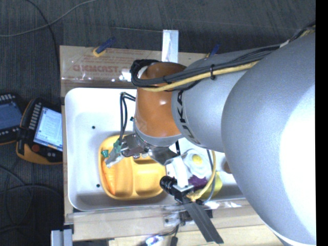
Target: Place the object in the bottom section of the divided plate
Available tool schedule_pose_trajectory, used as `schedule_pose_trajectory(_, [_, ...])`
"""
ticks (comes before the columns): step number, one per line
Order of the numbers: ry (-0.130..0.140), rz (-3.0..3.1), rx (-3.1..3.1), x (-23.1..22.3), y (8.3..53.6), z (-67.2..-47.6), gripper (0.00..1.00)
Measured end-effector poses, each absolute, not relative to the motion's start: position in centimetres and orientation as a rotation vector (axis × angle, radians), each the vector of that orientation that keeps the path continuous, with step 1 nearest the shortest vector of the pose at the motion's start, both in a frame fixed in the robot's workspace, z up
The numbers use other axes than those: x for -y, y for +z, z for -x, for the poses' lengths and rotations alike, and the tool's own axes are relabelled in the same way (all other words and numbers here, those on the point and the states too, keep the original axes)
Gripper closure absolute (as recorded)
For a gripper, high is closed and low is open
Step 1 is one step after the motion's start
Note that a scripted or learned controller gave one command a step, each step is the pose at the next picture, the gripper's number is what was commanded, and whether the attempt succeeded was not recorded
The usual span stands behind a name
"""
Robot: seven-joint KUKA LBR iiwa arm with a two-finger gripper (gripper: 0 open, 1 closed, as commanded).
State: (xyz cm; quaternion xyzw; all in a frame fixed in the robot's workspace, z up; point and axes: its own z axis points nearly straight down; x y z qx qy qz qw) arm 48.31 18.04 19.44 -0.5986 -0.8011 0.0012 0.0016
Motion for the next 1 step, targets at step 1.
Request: schedule_pose_trajectory(1, [0.006,1.805,2.573,-8.58,21.72,-53.74,0.0])
